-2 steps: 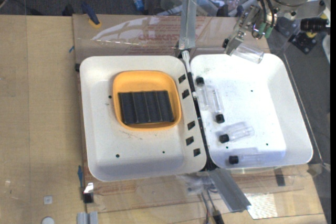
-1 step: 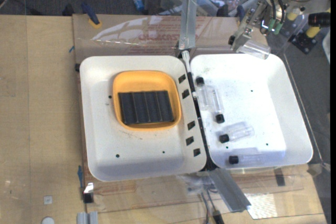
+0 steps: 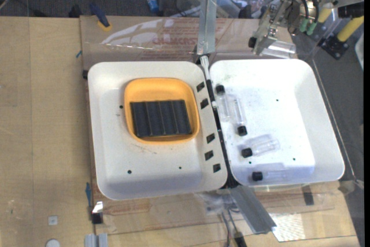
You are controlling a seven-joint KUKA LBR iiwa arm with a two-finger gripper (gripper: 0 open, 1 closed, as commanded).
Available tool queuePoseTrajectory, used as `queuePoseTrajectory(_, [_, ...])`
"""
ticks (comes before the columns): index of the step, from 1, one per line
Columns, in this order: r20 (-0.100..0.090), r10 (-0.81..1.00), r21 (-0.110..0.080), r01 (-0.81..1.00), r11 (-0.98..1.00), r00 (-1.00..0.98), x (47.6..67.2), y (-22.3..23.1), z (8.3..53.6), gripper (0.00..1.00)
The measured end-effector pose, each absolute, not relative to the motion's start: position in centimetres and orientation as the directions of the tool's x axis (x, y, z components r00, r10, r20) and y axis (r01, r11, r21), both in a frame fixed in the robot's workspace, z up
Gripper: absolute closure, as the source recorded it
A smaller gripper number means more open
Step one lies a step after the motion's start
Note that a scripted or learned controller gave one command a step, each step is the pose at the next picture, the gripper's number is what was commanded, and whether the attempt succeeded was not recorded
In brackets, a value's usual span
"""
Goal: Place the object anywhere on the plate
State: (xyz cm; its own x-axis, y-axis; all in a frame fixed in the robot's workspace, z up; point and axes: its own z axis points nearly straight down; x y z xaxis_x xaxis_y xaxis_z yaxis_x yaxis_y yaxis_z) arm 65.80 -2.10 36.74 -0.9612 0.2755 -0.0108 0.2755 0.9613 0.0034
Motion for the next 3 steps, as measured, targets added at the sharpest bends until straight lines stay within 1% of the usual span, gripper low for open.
queuePoseTrajectory(1, [-0.007,0.27,0.003,0.27,0.963,-0.963,66.0,-1.2,36.2,1.0])
queuePoseTrajectory(2, [-0.007,0.27,0.003,0.27,0.963,-0.963,66.0,-1.2,36.3,0.0])
queuePoseTrajectory(3, [-0.005,0.153,0.001,0.153,0.988,-0.988,65.8,-3.7,31.4,0.0])
